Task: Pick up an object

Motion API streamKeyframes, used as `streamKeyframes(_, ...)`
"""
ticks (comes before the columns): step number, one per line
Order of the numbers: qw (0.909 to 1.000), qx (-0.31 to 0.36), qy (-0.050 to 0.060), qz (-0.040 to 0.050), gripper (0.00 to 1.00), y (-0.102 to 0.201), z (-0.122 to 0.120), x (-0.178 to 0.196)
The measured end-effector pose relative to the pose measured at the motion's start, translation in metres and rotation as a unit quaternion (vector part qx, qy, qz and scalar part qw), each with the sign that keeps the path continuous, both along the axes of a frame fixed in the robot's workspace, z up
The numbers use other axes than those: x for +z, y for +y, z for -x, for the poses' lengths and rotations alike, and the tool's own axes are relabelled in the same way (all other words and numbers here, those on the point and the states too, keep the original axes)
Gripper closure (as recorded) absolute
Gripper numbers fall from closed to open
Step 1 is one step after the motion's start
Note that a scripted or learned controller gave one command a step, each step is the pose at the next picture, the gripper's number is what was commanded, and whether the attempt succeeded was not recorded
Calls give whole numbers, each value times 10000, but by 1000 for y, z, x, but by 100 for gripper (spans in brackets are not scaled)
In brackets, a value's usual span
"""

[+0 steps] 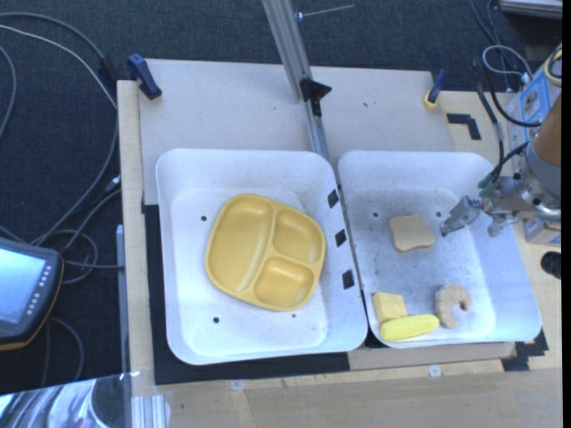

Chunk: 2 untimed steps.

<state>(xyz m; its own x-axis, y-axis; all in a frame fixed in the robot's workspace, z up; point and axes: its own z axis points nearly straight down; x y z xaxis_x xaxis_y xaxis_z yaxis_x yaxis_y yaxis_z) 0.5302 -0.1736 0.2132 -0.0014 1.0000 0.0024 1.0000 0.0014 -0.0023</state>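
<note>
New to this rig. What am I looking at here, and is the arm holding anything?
One camera, fixed above a bench, looks down at a slant on two shallow white bins side by side. The left bin holds a yellow divided tray. The right bin holds toy foods: a slice of bread, a yellow block, a corn cob lying against that block, and a pale ring-shaped piece.

The machine is a robot arm reaching in from the right edge. Its gripper hangs over the right bin, just right of the bread. Nothing shows between its fingers, so it holds nothing; the food all lies on the bin floor. Its job is to pick up one object.
</note>
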Motion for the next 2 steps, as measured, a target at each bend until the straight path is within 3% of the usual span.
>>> streamKeyframes(1, 10000, -2, -3, 0, 0, 0, 0, 0)
streamKeyframes(2, 10000, -2, 22, -4, 0, 10, -3, -52)
